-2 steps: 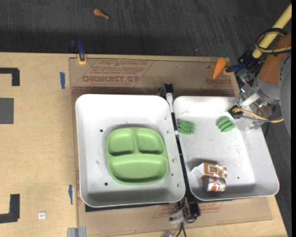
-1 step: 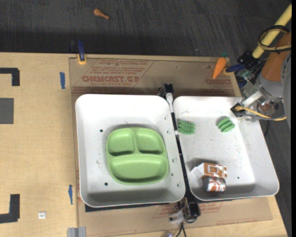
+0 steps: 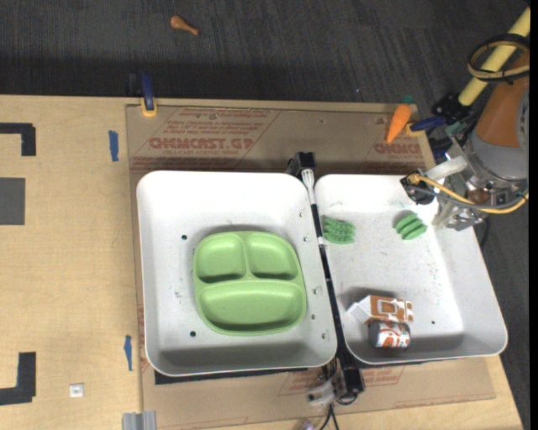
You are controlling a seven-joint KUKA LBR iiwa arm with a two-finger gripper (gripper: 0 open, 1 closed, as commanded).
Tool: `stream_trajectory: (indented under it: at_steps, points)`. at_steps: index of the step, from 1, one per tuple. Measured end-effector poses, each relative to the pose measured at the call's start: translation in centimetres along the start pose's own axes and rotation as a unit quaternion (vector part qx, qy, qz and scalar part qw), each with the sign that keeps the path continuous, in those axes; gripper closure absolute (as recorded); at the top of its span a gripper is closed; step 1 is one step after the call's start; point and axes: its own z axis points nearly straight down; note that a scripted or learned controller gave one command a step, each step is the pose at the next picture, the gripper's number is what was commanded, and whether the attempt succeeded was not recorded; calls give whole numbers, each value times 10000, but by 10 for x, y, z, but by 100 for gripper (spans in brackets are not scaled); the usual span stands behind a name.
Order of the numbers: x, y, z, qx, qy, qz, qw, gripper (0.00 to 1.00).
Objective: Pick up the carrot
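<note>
Nearest the camera, bottom of the right bin [image 3: 479, 332], there's a can [image 3: 389, 335] on its side with a small carton [image 3: 388, 309] touching it just behind. Left bin [image 3: 160, 252] holds a green tray [image 3: 249, 280] with three compartments, sitting about in the middle.

Further back in the right bin you've got two green ridged pieces: one [image 3: 339, 230] close to the divider between the bins, the other [image 3: 411, 226] nearer the right wall, well apart from each other.

Gripper [image 3: 448, 210] hangs over the right edge of that bin, near the second green piece. Honestly can't tell if its fingers are spread or closed, it's all cables and clutter there, and I see nothing between them.

Carrot [image 3: 398, 123] isn't in either bin. It's lying on the cardboard sheet [image 3: 210, 138] behind the right bin, near the sheet's far right corner, tilted, leafy end pointing away. Well apart from the gripper.

Way back on the dark floor there's a small orange thing [image 3: 182, 25].
</note>
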Motion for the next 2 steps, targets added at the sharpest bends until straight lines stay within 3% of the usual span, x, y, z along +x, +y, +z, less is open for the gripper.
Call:
stream_trajectory:
  at_steps: [1,2]
  points:
    - [1,0,-10,8,0,-11,10000,100]
    - [53,-36,-22,-10,18,289,9996,100]
